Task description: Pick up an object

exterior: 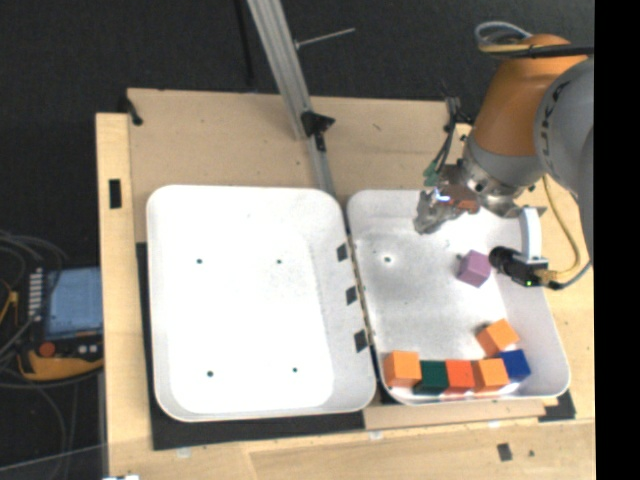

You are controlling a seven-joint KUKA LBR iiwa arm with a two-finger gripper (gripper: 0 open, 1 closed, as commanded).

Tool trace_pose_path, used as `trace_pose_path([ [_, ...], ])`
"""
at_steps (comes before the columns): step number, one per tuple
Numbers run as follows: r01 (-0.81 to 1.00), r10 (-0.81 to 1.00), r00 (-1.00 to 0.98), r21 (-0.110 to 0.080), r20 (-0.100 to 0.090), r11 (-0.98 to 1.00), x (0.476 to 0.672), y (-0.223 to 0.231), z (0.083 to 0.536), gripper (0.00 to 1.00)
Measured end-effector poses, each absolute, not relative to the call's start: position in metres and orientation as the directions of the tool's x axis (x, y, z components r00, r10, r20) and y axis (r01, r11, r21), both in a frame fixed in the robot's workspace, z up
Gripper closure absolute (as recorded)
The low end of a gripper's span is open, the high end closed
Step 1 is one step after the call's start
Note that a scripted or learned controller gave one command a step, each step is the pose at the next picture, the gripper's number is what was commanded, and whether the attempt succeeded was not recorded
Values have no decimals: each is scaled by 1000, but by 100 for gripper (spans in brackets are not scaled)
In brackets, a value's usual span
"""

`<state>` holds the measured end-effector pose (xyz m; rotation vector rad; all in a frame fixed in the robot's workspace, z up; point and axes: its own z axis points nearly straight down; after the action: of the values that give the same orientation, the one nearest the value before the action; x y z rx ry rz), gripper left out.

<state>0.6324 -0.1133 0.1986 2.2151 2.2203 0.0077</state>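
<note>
Gripper over right bin, near its far edge; grip state cannot tell. Purple cube sits apart toward the bin's right edge. Orange, green, blue blocks line the near edge.

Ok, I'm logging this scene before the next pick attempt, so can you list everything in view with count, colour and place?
bins: 2, white, side by side on the bench
purple block: 1, purple, alone in the middle of the right bin
orange blocks: 4, orange, along the near edge of the right bin, one set a bit higher at the right
green block: 1, dark green, in the near row, second from the left
blue block: 1, blue, right end of the near row
metal rail: 1, grey, slanting down from the top towards the bins
arm: 1, grey and orange, reaching in from the right
tool: 1, metallic, over the far part of the right bin
</note>
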Motion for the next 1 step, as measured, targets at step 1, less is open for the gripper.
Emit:
trace_pose_path([
  [1, 1000, 1000, -4, 7, 0, 4, 637, -109, 245, 100],
])
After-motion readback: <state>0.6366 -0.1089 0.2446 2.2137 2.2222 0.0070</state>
